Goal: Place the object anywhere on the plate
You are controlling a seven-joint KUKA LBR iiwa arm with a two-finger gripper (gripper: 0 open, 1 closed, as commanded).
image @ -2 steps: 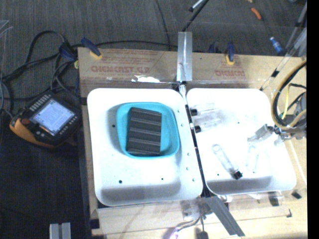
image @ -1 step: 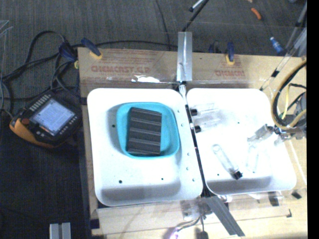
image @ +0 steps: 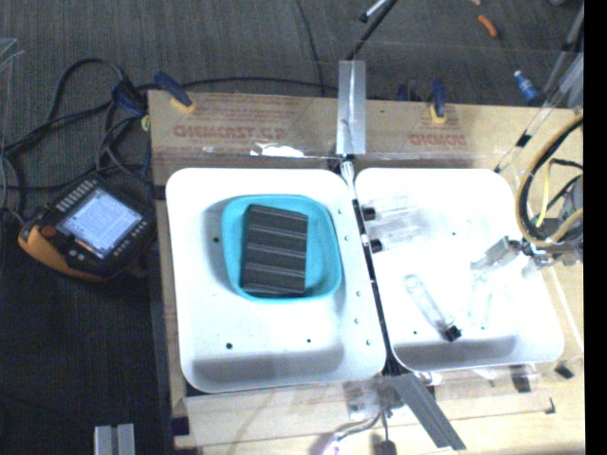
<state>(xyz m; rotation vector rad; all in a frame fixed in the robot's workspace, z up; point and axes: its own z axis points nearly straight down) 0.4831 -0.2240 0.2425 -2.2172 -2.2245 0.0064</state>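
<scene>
Teal plate (image: 328, 265) sits in the left bin (image: 266, 358), roughly centred, a bit toward the far side. The object, a dark ribbed block (image: 275, 249), lies flat on the plate. Its long side runs near-to-far and it is turned slightly. I see plate rim on all sides of it, so it is fully on the plate and touches no bin wall.

The right bin (image: 474, 354) touches the left one along the middle seam. It holds clear tubes with black caps. Two tubes (image: 396, 218) lie near the seam at the far-left part of the bin, caps pointing at the seam. One tube (image: 429, 306) lies at a slant in the near half, with its cap at the near end. Another clear piece (image: 482, 301) lies just to its right, but it's too faint for me to tell the shape.

The end effector (image: 531, 251) is at the right bin's right rim, low over the edge and well apart from the plate and the block. It is blurred and tangled with clear parts, so I can't tell whether it is spread or closed. I see nothing gripped in it. Yellow and black cables (image: 542, 188) loop above it.

The counter (image: 237, 126) is pale wood with faded red lettering. Clamps (image: 175, 98) hold its far edge, and a metal post (image: 352, 112) stands at the seam. A pendant (image: 95, 226) with a lit screen lies on the dark floor to the left.
</scene>
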